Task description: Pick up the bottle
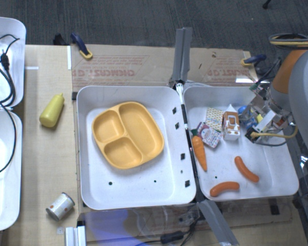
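Left bin [87, 152]: white, holding yellow-orange three-compartment tray [127, 134]. Right bin [277, 181]: white. Carrot [198, 151]: orange, green tip at its 11 o'clock end. Two sausages, one [246, 168] orange-red, other [224, 188] same colour, at 7 o'clock from first. Small carton [231, 125]: white and orange-brown. Packet [211, 136]: white with red-pink print. Flat pack [214, 118]: pale, fine dotted pattern. Bottle [51, 110] on bench at 9 o'clock of left bin: mustard yellow. Can [60, 206]: silver, red mark on label. Arm [292, 81]: grey, orange band. Bench [46, 158]: tan; cardboard [128, 68] brown with red lettering.
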Robot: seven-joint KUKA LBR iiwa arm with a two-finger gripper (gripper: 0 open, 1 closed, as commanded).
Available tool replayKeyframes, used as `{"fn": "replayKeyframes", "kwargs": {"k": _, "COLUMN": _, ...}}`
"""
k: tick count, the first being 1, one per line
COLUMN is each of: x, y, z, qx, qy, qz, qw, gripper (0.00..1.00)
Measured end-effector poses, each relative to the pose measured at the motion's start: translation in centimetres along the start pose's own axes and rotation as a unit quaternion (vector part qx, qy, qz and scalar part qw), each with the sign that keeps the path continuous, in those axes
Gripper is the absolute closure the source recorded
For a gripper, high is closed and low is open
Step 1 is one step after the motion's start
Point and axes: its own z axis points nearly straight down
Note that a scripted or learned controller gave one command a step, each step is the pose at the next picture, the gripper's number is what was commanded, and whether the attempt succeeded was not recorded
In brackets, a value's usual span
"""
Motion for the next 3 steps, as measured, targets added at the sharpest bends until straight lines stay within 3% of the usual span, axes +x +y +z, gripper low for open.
{"fn": "replayKeyframes", "kwargs": {"k": 1, "x": -0.2, "y": -0.2, "z": -0.5, "qx": 0.004, "qy": -0.005, "qz": -0.003, "qw": 1.0, "gripper": 1.0}}
{"fn": "replayKeyframes", "kwargs": {"k": 2, "x": 3.4, "y": 1.8, "z": 0.1, "qx": 0.002, "qy": -0.006, "qz": -0.089, "qw": 0.996, "gripper": 1.0}}
{"fn": "replayKeyframes", "kwargs": {"k": 3, "x": 3.5, "y": 2.2, "z": -0.2, "qx": -0.006, "qy": -0.003, "qz": -0.09, "qw": 0.9959, "gripper": 0.0}}
